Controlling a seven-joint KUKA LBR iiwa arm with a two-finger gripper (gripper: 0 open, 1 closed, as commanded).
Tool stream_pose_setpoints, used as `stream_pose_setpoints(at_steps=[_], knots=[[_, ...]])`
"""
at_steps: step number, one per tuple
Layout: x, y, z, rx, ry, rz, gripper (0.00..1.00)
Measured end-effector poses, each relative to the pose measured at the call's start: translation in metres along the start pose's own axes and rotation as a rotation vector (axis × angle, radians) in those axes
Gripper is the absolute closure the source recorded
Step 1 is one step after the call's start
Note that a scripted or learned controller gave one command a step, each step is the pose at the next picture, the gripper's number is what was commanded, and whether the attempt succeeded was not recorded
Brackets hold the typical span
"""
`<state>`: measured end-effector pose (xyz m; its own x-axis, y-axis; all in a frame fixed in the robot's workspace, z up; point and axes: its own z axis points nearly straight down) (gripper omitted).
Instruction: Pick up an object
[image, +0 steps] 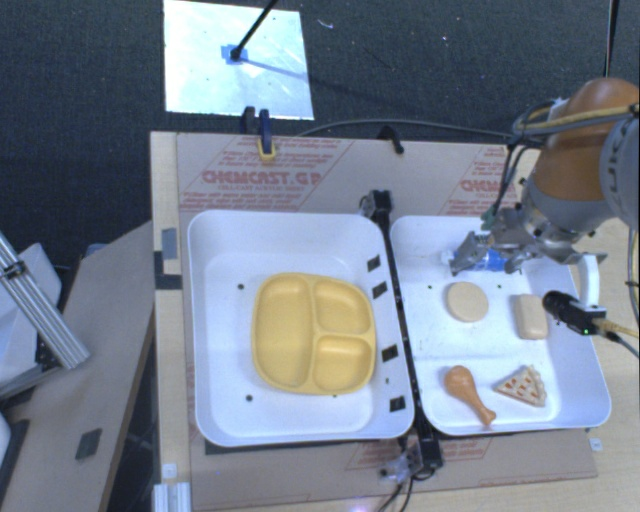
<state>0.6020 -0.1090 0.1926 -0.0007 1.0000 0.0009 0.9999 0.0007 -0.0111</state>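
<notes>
The gripper (487, 255) sits low in the right bin (600, 395), above the round cookie (466, 301). It may be touching something blue (493, 260).

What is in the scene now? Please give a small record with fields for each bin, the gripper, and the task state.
left bin: holds a yellow divided plate
right bin: holds a round cracker, a pale block, a drumstick and a pizza slice, each lying apart
gripper: low over the right bin's far side, just beyond the round cracker, with something blue by it
task state: no object seen between the fingers
</notes>
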Motion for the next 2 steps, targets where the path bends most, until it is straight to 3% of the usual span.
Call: stream_pose_setpoints(at_steps=[1, 2], knots=[[0.000, 0.003, -0.007, -0.012, -0.001, -0.002, 0.00], [0.004, 0.008, 0.036, -0.009, -0.001, -0.003, 0.00]])
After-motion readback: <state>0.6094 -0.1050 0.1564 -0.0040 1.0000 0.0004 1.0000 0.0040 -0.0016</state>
